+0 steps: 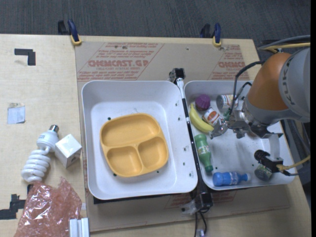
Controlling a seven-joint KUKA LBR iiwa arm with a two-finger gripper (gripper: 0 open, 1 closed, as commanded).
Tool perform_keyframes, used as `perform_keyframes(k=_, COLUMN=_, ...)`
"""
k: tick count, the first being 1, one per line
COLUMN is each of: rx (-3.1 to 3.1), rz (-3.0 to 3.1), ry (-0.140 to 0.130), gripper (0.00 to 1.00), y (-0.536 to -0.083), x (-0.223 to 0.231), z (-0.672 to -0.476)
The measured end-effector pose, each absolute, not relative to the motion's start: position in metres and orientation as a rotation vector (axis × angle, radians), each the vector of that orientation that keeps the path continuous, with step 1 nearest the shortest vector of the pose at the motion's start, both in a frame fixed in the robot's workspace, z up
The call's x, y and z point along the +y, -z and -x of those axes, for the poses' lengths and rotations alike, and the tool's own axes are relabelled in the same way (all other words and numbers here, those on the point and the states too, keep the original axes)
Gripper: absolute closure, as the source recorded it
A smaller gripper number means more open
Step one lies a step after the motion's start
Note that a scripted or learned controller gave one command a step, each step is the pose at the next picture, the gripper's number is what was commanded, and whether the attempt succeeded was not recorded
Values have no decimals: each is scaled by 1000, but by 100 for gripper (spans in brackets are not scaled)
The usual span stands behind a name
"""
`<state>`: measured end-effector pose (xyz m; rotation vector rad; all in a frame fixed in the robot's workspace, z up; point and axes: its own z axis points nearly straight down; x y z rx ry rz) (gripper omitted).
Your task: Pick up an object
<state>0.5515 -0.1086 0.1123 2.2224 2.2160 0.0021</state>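
The right bin [245,158] holds several small objects. A yellow banana [197,122] lies at its left side, with a purple round item [202,101] behind it and a red-and-white item [211,116] beside it. A green bottle [203,152] lies along the left wall, and a blue bottle [229,178] rests near the front edge. A silver can [223,101] sits at the back, and a small dark object [263,172] at the front right. My gripper [220,128] hangs low over the bin, just right of the banana and next to the red-and-white item.
The left bin [94,147] holds a yellow divided plate [134,144]. On the bench to the left lie a spiral light bulb [38,159], a white cube [68,150] and a crumpled pink plastic bag [47,211]. The arm's grey body [284,90] covers the right bin's back right part.
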Motion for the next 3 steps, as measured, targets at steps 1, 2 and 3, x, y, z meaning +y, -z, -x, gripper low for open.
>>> perform_keyframes(k=1, rx=2202, rz=-2218, ry=0, gripper=0, y=-95, x=-99, z=-498)
perform_keyframes(k=2, rx=2209, rz=-2221, ry=-3, gripper=100, y=-104, x=-96, z=-498)
perform_keyframes(k=3, rx=2222, rz=-2218, ry=0, gripper=100, y=-193, x=-32, z=-551)
